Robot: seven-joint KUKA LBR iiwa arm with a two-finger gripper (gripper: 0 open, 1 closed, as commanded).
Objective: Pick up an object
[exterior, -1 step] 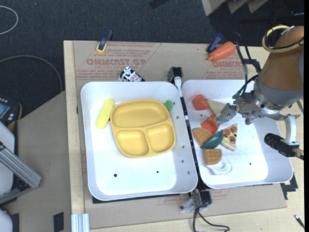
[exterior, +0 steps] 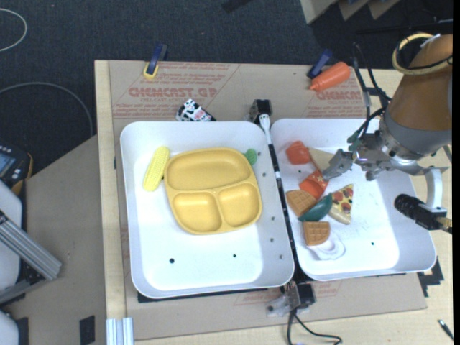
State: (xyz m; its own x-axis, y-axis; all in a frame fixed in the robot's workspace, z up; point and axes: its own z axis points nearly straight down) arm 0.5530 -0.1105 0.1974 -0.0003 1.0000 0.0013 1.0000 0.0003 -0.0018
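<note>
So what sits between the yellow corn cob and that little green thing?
The yellow plastic divided tray, seen in the camera view, between corn cob and green piece.

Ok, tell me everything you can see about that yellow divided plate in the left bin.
The plate is a yellow, matte, plastic-looking tray with rounded corners and three compartments: one long section across the far side and two smaller ones nearer the camera. It lies flat and upright in the left bin, toward the far half, turned slightly askew. A toy corn cob lies along its left edge, close enough to look touching, and a small green piece sits at its far right corner. Its compartments hold nothing.
</note>
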